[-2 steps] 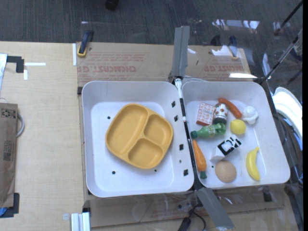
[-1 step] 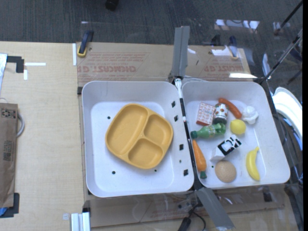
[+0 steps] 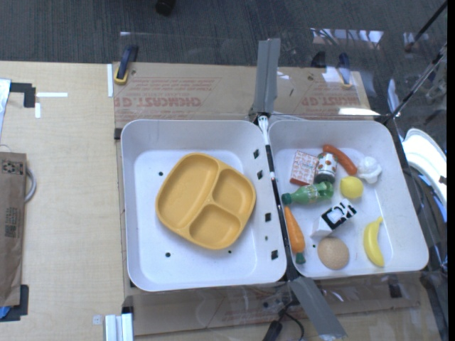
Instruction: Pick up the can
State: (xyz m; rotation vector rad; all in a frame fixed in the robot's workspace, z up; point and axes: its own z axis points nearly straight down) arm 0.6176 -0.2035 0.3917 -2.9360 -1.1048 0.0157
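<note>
The can (image 3: 326, 166) is found in the right bin (image 3: 398, 190), standing upright just behind the green bottle (image 3: 308, 195), at that bottle's thicker end and seemingly touching it. It is a small tin with a dark top and a red and white label. A flat red and white packet (image 3: 303, 168) lies behind the bottle too, pressed against the can's left side, and an orange sausage (image 3: 341, 160) is laid slantwise further behind the bottle, close against the can's right. A lemon (image 3: 351, 187) sits just right of the bottle. The can is judged to be stiff and unlikely to give under pressure, fairly light if it is a toy and noticeably heavier if filled; which of the two cannot be told. Its smooth round wall is expected to be slippery, so a firm squeeze across the middle of the body is advised, below the rim and above the base. Because it is crowded by neighbours, little room is left at its sides, and the freest line of approach is thought to be from straight above, with the packet or sausage liable to be nudged. Whether the hand is apart or together cannot be told.
</note>
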